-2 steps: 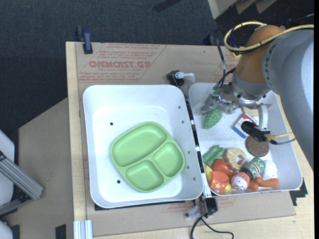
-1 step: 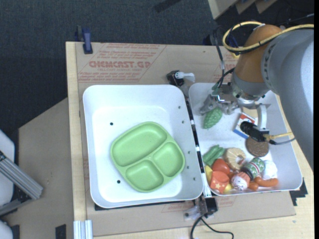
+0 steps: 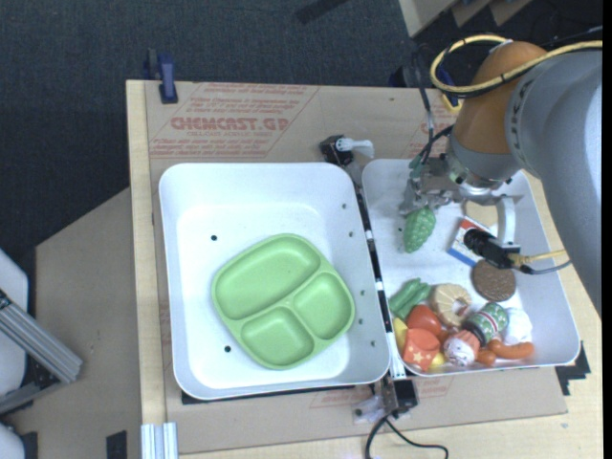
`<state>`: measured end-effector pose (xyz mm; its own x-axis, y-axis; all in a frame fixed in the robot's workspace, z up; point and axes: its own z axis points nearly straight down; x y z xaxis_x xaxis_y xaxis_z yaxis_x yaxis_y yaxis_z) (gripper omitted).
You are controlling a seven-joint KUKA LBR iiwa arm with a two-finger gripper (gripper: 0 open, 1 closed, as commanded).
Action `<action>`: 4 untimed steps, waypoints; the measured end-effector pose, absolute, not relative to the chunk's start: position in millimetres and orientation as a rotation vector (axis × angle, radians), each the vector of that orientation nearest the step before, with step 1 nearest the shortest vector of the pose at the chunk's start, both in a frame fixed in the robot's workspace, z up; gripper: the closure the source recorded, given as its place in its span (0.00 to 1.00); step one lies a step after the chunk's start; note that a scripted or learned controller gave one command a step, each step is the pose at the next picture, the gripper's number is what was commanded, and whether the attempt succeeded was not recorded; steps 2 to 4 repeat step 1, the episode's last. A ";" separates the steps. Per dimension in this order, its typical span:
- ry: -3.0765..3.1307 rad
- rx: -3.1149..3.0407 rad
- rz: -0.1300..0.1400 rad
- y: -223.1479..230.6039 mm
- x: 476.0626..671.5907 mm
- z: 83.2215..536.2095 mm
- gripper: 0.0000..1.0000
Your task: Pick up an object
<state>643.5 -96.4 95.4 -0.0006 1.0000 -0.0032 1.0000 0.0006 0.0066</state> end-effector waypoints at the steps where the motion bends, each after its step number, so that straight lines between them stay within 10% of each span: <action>1: 2.225 2.214 0.007 -40.3 601.5 190.5 1.00; 4: 2.225 2.214 0.007 -40.3 601.5 190.5 1.00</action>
